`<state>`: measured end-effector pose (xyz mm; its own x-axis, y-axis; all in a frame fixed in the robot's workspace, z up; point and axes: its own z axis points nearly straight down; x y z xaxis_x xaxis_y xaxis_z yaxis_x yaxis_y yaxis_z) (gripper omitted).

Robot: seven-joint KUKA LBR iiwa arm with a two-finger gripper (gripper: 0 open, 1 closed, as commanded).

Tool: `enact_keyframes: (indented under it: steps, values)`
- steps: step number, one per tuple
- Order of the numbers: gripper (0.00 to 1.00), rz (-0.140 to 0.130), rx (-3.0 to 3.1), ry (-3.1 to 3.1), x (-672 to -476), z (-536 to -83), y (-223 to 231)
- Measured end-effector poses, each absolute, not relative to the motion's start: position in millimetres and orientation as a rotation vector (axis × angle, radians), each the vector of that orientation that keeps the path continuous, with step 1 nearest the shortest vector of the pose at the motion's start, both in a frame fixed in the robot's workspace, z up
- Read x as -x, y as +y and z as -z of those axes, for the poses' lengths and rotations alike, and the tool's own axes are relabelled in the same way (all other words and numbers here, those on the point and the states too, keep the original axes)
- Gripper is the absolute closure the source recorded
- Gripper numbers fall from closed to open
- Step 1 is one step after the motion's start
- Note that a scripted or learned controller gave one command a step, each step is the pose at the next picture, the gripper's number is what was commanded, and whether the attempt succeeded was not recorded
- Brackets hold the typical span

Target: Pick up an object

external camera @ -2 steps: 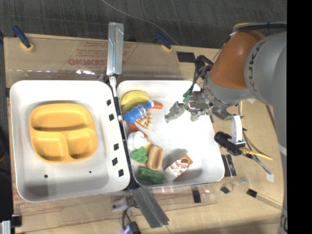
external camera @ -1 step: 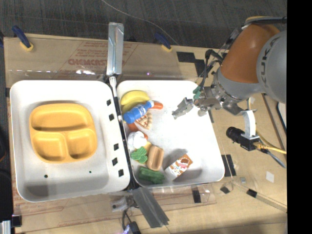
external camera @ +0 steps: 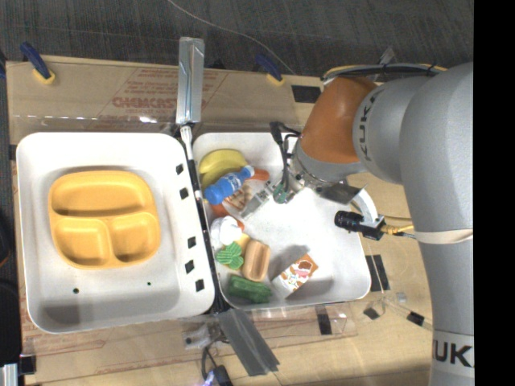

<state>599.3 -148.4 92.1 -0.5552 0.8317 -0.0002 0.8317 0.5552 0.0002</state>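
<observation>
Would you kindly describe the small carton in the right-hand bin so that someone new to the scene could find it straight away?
Start at the right bin, the one crowded with toy food beside the left bin holding a yellow tray. Go to its near edge, right of the hot dog and green vegetable. The small carton lies there: boxy, white and orange with a printed picture, unlike its rounded neighbours.

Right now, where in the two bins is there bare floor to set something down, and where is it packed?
Free: the right bin's middle floor, between the carton and the gripper, and the left bin's front strip below the yellow tray. Crowded: the right bin's left side, with banana, blue bottle, hot dog and green toys.
</observation>
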Motion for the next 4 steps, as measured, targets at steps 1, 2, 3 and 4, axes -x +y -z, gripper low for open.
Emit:
enact_keyframes:
  steps: [1, 2, 3, 4]
  values:
    - [0.0, 0.002, -1.972, 2.447, -655.1, -101, -139]
    - [1.0, -0.003, -1.962, 2.451, -657.2, -114, -137]
    - [0.0, -0.002, -1.962, 2.452, -657.0, -113, -137]
    - [0.0, 0.004, -2.292, 2.152, -641.2, -92, -109]
